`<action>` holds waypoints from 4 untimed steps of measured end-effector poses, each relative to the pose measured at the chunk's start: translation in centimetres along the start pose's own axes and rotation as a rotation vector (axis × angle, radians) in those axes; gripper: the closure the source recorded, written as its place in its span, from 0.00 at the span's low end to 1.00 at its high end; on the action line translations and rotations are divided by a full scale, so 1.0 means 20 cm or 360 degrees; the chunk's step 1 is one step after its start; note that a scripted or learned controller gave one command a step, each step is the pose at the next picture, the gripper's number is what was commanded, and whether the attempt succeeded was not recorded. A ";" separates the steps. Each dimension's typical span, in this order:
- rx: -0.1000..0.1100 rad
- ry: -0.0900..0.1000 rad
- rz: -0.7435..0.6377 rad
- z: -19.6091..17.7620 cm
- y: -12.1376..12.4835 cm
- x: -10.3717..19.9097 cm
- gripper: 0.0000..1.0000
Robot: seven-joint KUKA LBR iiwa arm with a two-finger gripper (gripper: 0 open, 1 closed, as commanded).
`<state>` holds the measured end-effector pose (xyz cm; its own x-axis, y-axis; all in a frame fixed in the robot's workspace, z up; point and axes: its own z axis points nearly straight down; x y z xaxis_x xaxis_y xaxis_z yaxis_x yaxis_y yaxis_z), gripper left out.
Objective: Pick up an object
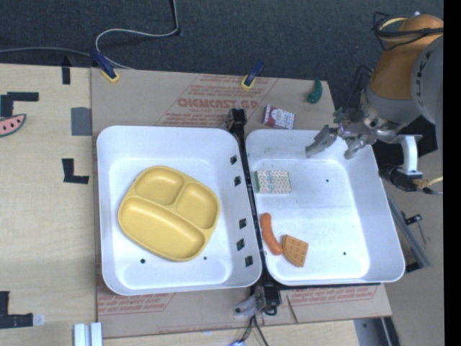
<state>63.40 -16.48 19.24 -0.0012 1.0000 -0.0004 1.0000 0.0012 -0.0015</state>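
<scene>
One gripper point(337, 144) with fingers spread apart, holding nothing, above right bin point(364, 215) far rim

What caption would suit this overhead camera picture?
Gripper open over the right bin holding sponge, hot dog and waffle.

Faint red print, seemingly "CHEMCAST GP", on the cardboard sheet point(189, 101).

Both white bins point(223, 139) look like smooth plastic; the yellow divided plate point(168, 212) is glossy; the bench point(43, 186) looks like matt cardboard.
</scene>
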 end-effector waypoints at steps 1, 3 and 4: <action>-0.0002 0.0000 0.0002 0.53 -0.32 -0.17 0.00; -0.0007 0.0000 -0.0002 0.53 -0.04 0.36 0.00; 0.0005 0.0000 -0.0003 0.49 -0.04 0.36 1.00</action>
<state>62.51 -9.32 9.44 -0.0031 1.0000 -0.0001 1.0000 0.0031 -0.0045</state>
